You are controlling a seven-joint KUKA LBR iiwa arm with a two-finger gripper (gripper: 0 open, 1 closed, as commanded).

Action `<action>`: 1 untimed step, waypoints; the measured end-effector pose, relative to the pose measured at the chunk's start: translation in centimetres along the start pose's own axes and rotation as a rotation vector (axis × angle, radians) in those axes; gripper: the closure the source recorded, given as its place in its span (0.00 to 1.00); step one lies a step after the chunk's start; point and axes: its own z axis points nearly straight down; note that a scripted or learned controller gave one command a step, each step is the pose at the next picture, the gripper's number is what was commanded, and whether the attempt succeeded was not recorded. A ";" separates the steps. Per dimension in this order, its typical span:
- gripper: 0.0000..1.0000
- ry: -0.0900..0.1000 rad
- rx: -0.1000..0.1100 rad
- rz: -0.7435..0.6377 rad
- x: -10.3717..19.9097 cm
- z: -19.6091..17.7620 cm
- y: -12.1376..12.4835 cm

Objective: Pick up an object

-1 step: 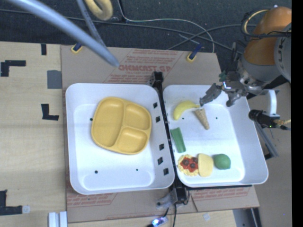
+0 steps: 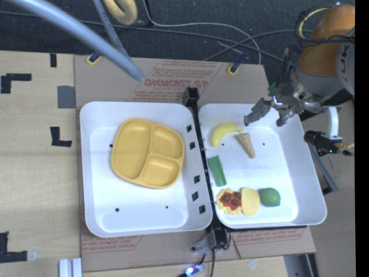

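The right bin (image 2: 300, 172) holds a yellow banana (image 2: 224, 133), a tan cone (image 2: 247, 143), a green stick (image 2: 217, 170), a pizza slice with red topping (image 2: 231, 201), a pale yellow piece (image 2: 250, 201) and a green ball (image 2: 269, 197). My gripper (image 2: 268, 116) hangs over the bin's far edge, up and right of the cone, its two dark fingers spread apart with nothing between them. The orange-banded arm rises behind it at the upper right.
The left bin (image 2: 95, 154) bears a yellow divided plate (image 2: 147, 153). A black clip bar (image 2: 199, 154) runs between the bins. Grey tubing (image 2: 69, 22) and cables cross the far side of the bench.
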 end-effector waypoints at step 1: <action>0.00 -0.001 0.005 -0.001 0.2 5.6 0.9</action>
